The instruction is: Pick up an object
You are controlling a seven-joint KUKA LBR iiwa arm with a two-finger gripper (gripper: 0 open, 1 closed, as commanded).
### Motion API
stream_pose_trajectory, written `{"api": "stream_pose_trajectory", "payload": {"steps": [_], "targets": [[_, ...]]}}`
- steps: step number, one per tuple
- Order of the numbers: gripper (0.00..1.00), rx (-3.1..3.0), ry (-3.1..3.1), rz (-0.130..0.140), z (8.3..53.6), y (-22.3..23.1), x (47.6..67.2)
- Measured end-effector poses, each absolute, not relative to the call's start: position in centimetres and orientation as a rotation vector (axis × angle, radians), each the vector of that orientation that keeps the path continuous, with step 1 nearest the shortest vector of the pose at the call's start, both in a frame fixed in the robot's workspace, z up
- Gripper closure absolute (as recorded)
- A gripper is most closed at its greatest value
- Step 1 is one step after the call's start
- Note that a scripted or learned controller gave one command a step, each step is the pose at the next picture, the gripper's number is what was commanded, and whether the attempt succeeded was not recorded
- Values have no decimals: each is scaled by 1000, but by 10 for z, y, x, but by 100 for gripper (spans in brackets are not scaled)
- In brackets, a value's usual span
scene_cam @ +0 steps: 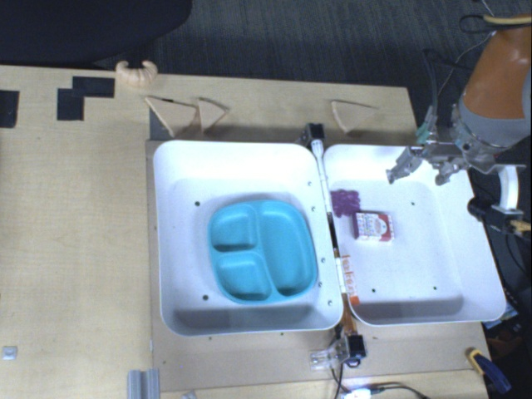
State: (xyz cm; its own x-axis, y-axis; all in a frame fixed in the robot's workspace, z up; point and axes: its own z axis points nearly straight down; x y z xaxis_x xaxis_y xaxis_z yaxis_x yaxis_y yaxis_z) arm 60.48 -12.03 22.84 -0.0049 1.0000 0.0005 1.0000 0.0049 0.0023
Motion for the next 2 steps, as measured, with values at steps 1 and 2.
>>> {"api": "stream_pose_trajectory", "payload": {"steps": [1, 2], "targets": [[0, 2211, 2217, 10, 99, -157, 580], [0, 2210, 2212, 15, 90, -154, 501]]}}
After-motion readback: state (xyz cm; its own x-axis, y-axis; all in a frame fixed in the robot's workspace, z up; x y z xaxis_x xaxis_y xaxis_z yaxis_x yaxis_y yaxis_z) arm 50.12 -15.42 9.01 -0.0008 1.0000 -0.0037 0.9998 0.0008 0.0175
